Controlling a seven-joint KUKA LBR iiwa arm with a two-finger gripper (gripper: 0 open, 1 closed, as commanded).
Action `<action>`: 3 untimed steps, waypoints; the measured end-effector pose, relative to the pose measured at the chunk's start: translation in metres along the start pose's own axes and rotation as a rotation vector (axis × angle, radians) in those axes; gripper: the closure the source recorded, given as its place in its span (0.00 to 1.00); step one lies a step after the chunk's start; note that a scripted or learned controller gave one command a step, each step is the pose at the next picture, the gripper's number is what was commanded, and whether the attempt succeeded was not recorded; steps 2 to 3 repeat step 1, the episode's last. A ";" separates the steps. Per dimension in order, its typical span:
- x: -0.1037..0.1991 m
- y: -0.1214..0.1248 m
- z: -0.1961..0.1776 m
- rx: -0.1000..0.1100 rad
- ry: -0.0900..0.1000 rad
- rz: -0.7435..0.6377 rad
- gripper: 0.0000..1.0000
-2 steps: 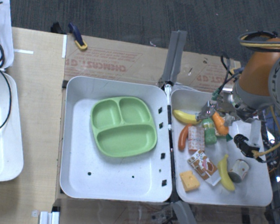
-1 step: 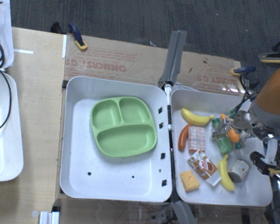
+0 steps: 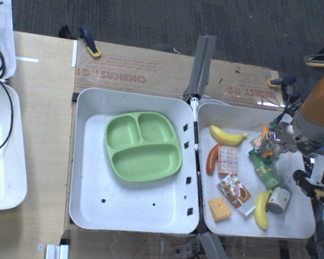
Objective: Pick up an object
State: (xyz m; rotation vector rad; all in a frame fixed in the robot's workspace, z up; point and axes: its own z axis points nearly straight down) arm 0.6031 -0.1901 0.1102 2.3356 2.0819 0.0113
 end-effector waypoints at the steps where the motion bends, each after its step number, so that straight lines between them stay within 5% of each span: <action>1: 0.052 -0.015 -0.108 0.017 0.001 0.147 1.00; 3: 0.052 -0.015 -0.108 0.017 0.001 0.147 1.00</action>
